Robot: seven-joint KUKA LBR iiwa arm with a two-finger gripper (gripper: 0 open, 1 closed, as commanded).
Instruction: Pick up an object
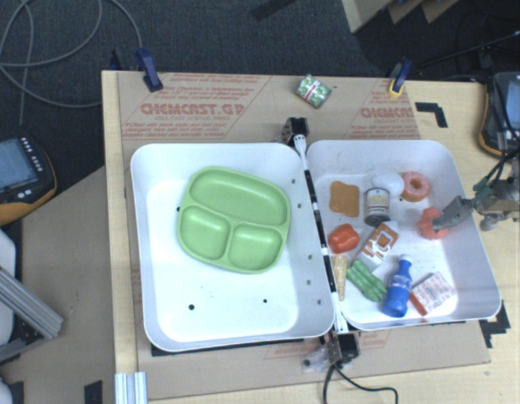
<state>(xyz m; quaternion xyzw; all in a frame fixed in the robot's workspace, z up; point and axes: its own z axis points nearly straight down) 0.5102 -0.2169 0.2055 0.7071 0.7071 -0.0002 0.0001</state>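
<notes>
Grey gripper [456, 213] partly cut off, red object [431, 225] half hidden

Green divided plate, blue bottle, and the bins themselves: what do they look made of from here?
Green divided plate: seemingly moulded plastic, matte to satin; uniform colour, soft rounded compartment ridges.
Blue bottle: probably glossy plastic; saturated blue body, white cap, though too small to be sure.
Left bin and right bin: thin white plastic by the look of them, smooth with a slight sheen and rolled rims.
</notes>
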